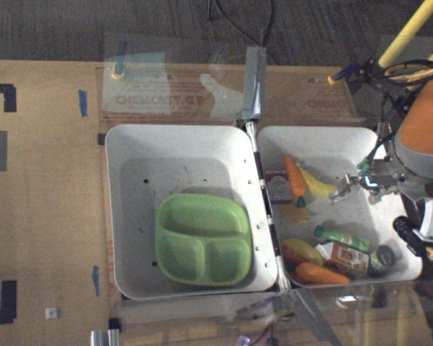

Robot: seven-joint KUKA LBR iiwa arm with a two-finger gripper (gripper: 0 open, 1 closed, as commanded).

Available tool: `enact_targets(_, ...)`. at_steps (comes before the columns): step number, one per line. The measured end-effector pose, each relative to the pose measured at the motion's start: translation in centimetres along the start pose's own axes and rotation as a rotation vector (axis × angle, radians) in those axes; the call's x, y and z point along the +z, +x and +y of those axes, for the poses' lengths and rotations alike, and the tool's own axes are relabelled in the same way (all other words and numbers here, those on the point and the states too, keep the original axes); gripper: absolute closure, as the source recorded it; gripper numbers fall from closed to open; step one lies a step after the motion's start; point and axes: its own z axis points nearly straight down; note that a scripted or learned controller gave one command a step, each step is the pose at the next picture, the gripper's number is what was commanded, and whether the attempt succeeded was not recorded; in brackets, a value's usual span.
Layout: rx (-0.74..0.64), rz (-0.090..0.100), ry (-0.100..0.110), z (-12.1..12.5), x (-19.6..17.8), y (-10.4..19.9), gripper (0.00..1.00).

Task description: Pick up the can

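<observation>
The arm (421, 132) reaches in from the right, and its gripper (346, 188) hangs over the right bin (331, 139), near its middle. Whether the gripper is wide or narrow, I cannot tell; nothing shows between its tips. Where's the can (278, 188)? It lies on its side against the bin's left wall, just beside a carrot (295, 177) and a banana (317, 184), and apart from the gripper. Along the front edge lie a green bottle (342, 237), a carton (344, 256), a second carrot (319, 274) and a dark round thing (383, 255). In the left bin (130, 150), a green tray (203, 238) sits toward the front right.
</observation>
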Motion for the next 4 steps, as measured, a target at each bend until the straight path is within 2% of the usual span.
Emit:
enact_targets(1,-0.151,-0.003,-0.012,1.2,9.6,-1.6,0.00)
enact_targets(2,-0.280,-0.007,-0.014,8.0,9.6,-0.1,0.00)
enact_targets(3,-0.256,0.001,-0.004,14.1,9.7,-3.8,0.00)
enact_targets(4,-0.607,-0.002,0.009,13.7,9.6,-5.3,0.00)
